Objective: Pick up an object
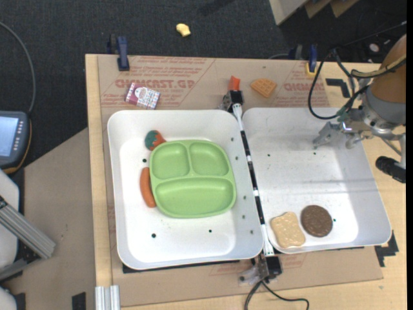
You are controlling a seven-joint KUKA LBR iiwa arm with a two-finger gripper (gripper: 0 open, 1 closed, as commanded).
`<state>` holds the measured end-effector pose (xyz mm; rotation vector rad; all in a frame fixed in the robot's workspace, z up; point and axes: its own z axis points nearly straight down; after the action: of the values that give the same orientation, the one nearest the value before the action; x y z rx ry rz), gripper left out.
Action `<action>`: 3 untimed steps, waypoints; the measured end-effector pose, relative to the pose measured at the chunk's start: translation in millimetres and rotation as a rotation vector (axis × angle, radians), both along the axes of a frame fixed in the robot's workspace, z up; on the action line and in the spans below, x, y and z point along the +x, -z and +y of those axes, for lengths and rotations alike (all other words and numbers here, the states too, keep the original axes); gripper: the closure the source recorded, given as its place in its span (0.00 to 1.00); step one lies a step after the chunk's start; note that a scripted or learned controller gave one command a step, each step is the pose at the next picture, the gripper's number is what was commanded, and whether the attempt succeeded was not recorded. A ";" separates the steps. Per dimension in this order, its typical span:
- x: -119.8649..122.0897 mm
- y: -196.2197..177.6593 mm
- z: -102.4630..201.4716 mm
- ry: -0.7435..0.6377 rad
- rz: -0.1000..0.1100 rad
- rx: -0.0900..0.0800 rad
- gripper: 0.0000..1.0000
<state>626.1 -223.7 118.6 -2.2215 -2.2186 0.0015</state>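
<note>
**Visitor:** Where is your tool right now?

**Me:** My tool (335, 134) hangs over the far right part of the right-hand shallow white plastic bin (310, 173), near its back edge. Its two fingers look spread apart with nothing between them, so I hold nothing.

**Visitor:** And what might you pick?

**Me:** The nearest candidates sit in that same bin at its front edge: a round dark-brown cookie (317, 220) and, just beside it on the left, a pale tan cracker-shaped biscuit (287, 230). They look close to touching. Both are well apart from my tool. The left-hand white bin (129, 192) carries a green three-compartment plastic plate (191, 177), with an orange sausage-shaped toy (148, 187) pressed along its left side and a small teal-and-red round toy (153, 139) at its upper left corner.

**Visitor:** What could go wrong?

**Me:** I judge the cookie and biscuit are flat and low, so my fingers may skid over them or close on air. Being so near each other and the front wall, one finger could land on the neighbour or the rim and shove both away. The sausage hugs the plate, leaving little room for a finger. The waffle-like piece (262, 86) on the cardboard tabletop (193, 76) lies outside both bins.
</note>
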 end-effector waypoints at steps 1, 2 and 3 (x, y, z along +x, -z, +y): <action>-70.8 -85.5 8.1 0.001 -0.006 -0.002 0.00; -152.3 8.2 45.0 0.000 0.013 0.006 0.00; -99.6 35.5 9.2 -0.002 -0.005 -0.003 0.00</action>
<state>526.5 -214.5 83.1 -2.2231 -2.2257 -0.0011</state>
